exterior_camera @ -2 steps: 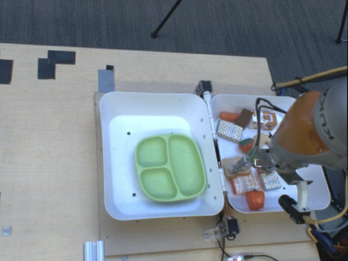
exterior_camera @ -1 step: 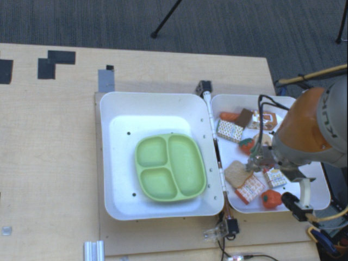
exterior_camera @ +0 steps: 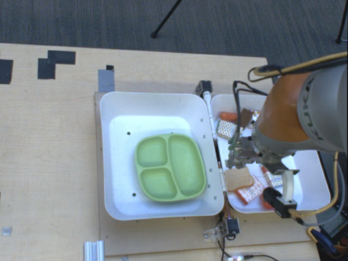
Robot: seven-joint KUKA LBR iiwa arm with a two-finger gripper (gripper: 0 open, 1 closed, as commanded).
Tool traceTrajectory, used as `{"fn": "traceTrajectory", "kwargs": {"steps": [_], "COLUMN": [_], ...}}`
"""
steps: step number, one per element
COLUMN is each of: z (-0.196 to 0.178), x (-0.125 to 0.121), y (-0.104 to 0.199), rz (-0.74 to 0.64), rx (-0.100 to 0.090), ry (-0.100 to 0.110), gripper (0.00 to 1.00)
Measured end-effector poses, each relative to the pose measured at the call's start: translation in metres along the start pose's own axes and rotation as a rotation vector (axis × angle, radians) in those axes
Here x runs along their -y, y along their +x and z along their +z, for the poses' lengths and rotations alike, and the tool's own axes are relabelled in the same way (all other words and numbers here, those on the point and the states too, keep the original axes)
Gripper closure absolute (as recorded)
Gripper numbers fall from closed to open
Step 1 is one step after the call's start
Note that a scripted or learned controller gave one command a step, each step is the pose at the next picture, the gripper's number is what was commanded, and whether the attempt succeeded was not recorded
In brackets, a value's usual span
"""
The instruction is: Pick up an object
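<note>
My gripper (exterior_camera: 238,157) is lowered into the left part of the right bin (exterior_camera: 318,173), under the grey and orange wrist (exterior_camera: 283,118). Just below it lies a tan slice of toast (exterior_camera: 239,179). A checkered waffle piece (exterior_camera: 225,128) sits up and to the left of the gripper, with an orange item (exterior_camera: 228,116) and a brown item (exterior_camera: 246,116) beyond it. A red and white packet (exterior_camera: 251,193) and a red piece (exterior_camera: 270,199) lie near the bin's front edge. The wrist hides whatever is directly under the gripper.
The left bin (exterior_camera: 117,145) holds a green three-compartment plate (exterior_camera: 171,167). A raised rim (exterior_camera: 215,145) runs between the two bins, close to the gripper's left. Cables (exterior_camera: 239,94) loop over the right bin's back edge.
</note>
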State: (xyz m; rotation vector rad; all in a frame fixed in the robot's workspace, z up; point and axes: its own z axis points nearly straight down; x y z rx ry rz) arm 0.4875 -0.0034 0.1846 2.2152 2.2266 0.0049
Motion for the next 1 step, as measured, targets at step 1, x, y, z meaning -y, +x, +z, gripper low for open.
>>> {"fn": "traceTrajectory", "kwargs": {"steps": [1], "z": [0.0001], "x": [0.0002], "y": [-0.0006], "rz": [0.0], "rx": [0.001], "ry": [0.0], "gripper": [0.0]}}
